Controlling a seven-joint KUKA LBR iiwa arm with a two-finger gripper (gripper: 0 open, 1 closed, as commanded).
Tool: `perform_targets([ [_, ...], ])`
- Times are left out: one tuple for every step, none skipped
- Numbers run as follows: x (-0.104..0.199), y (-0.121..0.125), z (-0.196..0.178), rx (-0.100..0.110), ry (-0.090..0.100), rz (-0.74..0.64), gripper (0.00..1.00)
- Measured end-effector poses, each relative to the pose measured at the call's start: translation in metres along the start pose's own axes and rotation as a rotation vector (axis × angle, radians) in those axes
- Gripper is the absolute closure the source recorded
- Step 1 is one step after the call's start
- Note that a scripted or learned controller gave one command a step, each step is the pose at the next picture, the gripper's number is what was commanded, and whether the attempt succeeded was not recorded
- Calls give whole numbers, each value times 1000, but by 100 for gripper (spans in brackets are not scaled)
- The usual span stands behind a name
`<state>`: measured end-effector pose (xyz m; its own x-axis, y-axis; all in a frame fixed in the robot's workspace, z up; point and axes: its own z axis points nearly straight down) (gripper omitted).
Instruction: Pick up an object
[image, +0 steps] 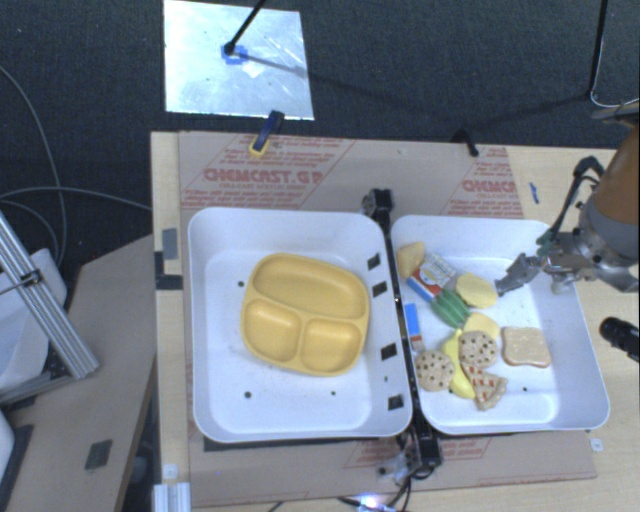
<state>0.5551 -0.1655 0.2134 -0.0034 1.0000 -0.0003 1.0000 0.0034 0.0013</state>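
My gripper (535, 278) hangs over the upper right part of the right bin (570, 400), open, with nothing between its fingers. Just to its left lies a yellow oval piece (476, 292). Several more toy foods sit in that bin: a toast slice (525, 346) below the gripper, a green piece (452, 306), a cheese wedge (410, 258), a red-and-white packet (437, 270), two cookies (433, 370) (477, 349), a pizza slice (487, 388) and a blue stick (411, 322).
The left bin (215, 300) holds a yellow divided plate (305, 315). A black divider with clips (390, 300) runs between the bins. The arm's body (615, 215) comes in over the right bin's far right edge.
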Motion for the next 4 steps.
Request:
perform_targets([
  [49, -22, 133, -2, -3, -3, 0],
  [43, -18, 113, -16, -9, 3, 100],
  [44, -18, 113, -17, -8, 3, 0],
  [38, 84, 122, -12, -4, -4, 0],
])
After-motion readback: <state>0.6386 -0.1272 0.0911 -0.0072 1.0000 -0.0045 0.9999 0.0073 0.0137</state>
